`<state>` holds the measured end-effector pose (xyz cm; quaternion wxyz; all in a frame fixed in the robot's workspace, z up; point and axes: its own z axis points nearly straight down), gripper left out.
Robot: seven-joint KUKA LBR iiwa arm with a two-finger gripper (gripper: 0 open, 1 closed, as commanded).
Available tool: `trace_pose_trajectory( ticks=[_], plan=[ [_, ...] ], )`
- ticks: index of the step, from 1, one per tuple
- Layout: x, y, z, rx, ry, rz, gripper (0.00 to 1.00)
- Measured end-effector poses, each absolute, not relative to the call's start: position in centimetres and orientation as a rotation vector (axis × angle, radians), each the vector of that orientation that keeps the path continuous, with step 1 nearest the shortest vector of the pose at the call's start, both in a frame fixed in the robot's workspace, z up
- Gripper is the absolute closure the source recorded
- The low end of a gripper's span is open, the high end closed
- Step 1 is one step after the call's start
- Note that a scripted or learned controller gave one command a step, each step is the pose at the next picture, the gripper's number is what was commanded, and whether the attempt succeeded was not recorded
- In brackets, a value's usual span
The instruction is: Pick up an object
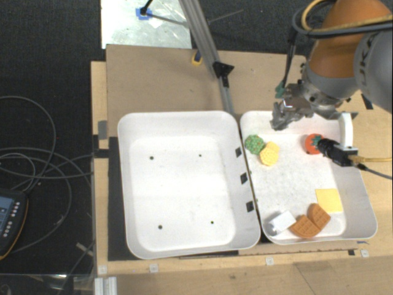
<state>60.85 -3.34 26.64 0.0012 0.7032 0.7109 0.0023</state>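
The brown counter (159,85) carries two white bins. My gripper (279,123) hangs above the right bin's (362,223) far edge, and I can't tell its state. The green toy (255,144) and yellow toy (269,154) lie just below; nothing looks lifted yet.

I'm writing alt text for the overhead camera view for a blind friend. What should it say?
A grey and orange robot arm's hand hangs over the far end of the right white bin, which holds a green piece, a yellow piece, a red piece, a yellow square and two brown waffles. The left white bin sits beside it.
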Motion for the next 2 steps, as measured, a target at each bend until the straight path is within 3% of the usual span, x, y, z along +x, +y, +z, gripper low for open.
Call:
trace_pose_trajectory(
  ticks=[2],
  plan=[
    [62.8, 6.3, 26.6, 2.209, 2.233, 0.006, 1.0]
  ],
)
